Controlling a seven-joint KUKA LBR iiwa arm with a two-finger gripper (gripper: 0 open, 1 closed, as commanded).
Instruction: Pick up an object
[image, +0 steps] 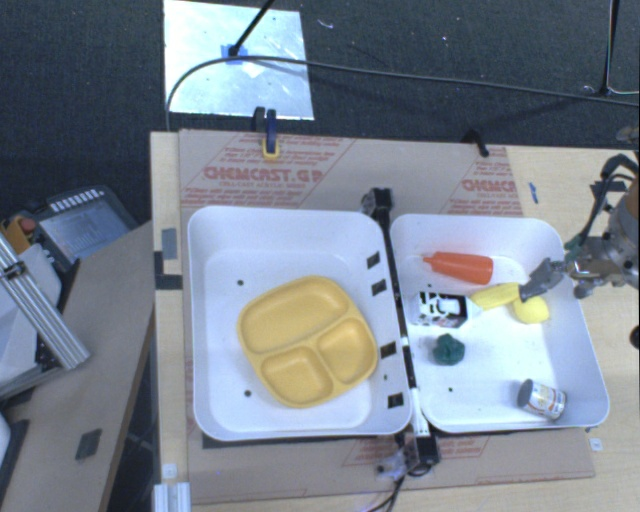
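Bench layout: 2 white bins side by side. Left bin (215, 250) holds 1 item: a yellow divided tray (305, 340), 3 compartments, lying at a slant near bin centre.

Right bin (470, 228) holds 6 items, counted:
1. Orange carrot-shaped toy (460, 266), lying flat near the far wall, tip pointing toward the left bin.
2. Yellow banana-shaped piece (495, 295), just below the carrot toy, at a slant.
3. Yellow lemon-like ball (531, 310), touching or just beside the banana piece's right end; can't tell which.
4. Black-and-white small item (441, 307), near the divider betw. bins; type not readable.
5. Dark green lump (449, 348), just below item 4.
6. Small can (542, 399), on its side, near the bin's front right corner, well apart from the rest.

My gripper (543, 278) reaches in from the right, over the right bin's right side, approx. above the banana piece's right end and the lemon ball. Finger spread: can't tell at this res. No item seen betw. them. All 6 candidate objs rest on the bin floor.
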